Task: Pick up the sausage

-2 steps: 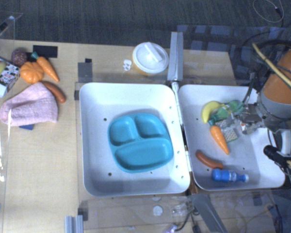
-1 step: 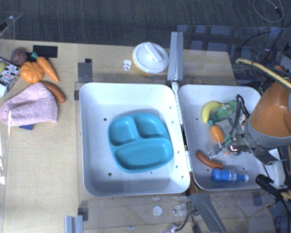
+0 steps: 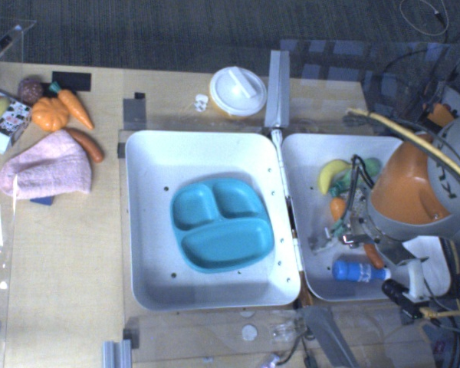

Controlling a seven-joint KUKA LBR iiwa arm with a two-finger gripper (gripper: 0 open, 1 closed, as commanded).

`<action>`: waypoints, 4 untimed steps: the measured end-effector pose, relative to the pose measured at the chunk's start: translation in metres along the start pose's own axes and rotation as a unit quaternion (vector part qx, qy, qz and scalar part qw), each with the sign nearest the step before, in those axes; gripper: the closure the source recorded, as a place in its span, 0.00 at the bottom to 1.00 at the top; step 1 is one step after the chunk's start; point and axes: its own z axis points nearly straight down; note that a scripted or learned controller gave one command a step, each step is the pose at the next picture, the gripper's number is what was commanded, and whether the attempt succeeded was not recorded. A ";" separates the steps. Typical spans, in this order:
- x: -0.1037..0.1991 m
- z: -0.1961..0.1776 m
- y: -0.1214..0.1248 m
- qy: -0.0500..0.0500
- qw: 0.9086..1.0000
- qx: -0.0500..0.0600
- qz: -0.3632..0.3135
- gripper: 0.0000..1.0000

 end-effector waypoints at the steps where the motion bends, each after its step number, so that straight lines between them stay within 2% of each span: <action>1: -0.043 0.002 0.039 0.001 0.992 0.001 0.128 0.00; 2: -0.086 -0.027 0.021 0.001 0.988 0.008 0.156 0.00; 3: -0.109 0.002 -0.011 0.001 0.985 0.002 0.174 0.00; 4: -0.109 0.002 -0.013 0.000 0.991 0.003 0.137 0.00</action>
